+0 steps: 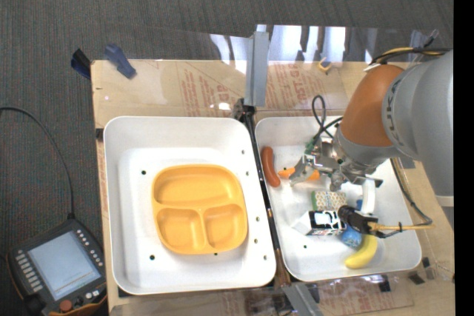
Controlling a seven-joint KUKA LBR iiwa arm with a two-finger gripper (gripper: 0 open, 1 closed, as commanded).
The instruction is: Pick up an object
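Observation:
My gripper [320, 161] hangs low over the upper middle of the right bin [400, 248], under the orange wrist band. Right beside it to the left lies a small orange carrot-like piece [302, 174]; I cannot see whether they touch. A reddish sausage [269, 165] lies along the bin's left wall. In front of the gripper sit a green-dotted packet [328, 200], a black-and-white box [323, 222], a small blue piece [350, 237] and a yellow banana [362, 254]. A white tube [368, 197] stands by the wrist.
The left bin [122, 159] holds a yellow divided plate [198, 207]. A teach pendant [55, 266] lies on the floor at the lower left. A metal post [257, 74] rises behind the gap between the bins. Cables [404, 227] trail over the right bin.

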